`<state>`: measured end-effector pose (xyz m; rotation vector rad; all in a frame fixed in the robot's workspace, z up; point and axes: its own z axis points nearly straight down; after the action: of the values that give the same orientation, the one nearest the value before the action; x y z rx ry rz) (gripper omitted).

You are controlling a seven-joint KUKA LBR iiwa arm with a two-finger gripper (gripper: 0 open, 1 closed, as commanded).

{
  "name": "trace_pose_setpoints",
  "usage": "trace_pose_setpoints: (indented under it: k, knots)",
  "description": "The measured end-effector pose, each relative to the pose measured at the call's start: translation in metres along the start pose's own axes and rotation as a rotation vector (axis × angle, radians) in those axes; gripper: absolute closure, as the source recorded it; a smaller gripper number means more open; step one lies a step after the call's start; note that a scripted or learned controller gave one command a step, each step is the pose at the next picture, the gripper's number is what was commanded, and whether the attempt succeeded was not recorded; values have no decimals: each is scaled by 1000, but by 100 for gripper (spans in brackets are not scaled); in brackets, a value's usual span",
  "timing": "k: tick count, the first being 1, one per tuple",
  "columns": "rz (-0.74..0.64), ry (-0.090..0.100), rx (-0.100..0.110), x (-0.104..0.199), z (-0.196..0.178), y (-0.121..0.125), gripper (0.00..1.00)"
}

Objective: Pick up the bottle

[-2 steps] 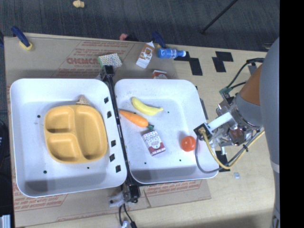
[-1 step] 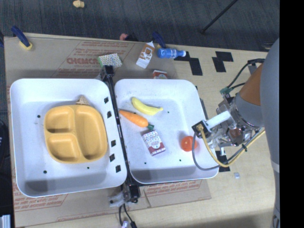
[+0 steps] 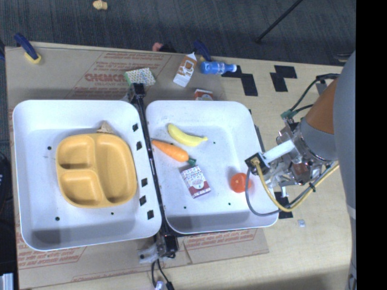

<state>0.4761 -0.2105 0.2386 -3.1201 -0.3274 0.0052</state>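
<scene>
The tool [image 3: 289,175] sits over the right rim of the right bin [image 3: 239,110]; whether it is open or closed I cannot tell. A red ball [image 3: 239,182] lies just at its 9 o'clock, inside the bin. Farther toward 9 to 10 o'clock are a small carton [image 3: 195,181], carrot [image 3: 170,151] and banana [image 3: 186,136]. The bottle [image 3: 214,67], blue, lies on the tabletop [image 3: 272,95] outside the bins, toward 11 o'clock, well apart from the tool.
</scene>
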Motion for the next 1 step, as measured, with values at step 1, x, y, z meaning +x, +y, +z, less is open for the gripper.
trace_pose_setpoints:
  k: [1]
  knots:
    - [0, -2, 2, 0, 4, 0, 100]
